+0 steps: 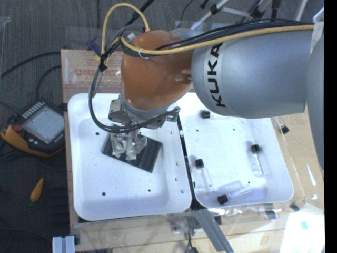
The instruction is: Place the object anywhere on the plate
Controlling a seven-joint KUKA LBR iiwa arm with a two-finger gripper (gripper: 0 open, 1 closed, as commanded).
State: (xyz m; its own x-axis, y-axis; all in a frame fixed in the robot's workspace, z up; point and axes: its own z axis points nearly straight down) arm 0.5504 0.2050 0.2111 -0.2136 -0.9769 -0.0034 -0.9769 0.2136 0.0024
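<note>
Floor of dark grey carpet fills the far left, where a teach pendant (39, 128) with a grey screen and an orange-yellow casing lies beside the table (79, 70), and a small orange item (36, 190) lies below it. Two shallow white bins sit side by side on the table. The left bin (89, 194) holds one dark, flat, rectangular plate (150, 154), set at a slant near the bin's middle. The gripper (128, 146) points straight down over the plate's left part, its pale fingertips at or just above the plate surface; whether they are released or clenched cannot be told, and no object can be made out between them. Above the gripper sits the orange band (152, 70) of the arm, with black and yellow cables looping around it. The grey arm (253, 70), marked KUKA, stretches in from the right and covers the upper part of the right bin (279, 186). In that bin lie three clear tube-like items with black caps: one (202, 174) near the left wall, one (256, 159) toward the right, one (234, 190) near the front edge. One small black piece (205, 114) lies by the arm's shadow.
</note>
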